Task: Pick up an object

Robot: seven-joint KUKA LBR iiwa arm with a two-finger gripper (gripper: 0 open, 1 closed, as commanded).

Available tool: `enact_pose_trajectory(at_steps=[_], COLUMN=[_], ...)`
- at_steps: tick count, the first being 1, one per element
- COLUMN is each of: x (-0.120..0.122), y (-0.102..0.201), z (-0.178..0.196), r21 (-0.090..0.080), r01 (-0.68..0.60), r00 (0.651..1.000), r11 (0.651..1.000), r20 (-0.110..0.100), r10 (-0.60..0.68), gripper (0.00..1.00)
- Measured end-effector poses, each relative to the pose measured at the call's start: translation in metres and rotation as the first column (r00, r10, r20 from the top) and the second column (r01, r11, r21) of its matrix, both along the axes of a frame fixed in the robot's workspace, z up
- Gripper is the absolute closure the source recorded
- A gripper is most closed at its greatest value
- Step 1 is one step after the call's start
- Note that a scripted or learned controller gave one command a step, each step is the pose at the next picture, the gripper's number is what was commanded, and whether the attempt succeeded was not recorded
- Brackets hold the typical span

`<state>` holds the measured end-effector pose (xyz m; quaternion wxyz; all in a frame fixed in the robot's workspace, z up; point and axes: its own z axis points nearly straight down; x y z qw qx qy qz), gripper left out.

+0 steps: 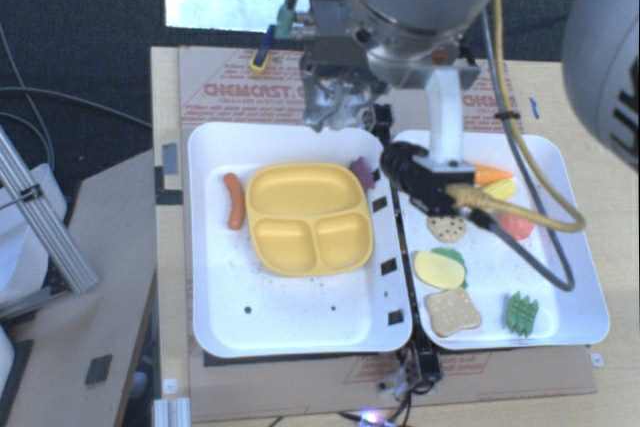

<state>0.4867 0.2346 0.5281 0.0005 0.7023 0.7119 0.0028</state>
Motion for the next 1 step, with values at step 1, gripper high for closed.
enact_pose_trajectory(at_steps=[1], x=[0.0], y=[-0.0796], z=[-0.0543], r21=[-0.006], r01=[0.019], r00=[1.0], r11=[1.0], r20=[-0.008], r10=[-0.02], gripper=[1.0])
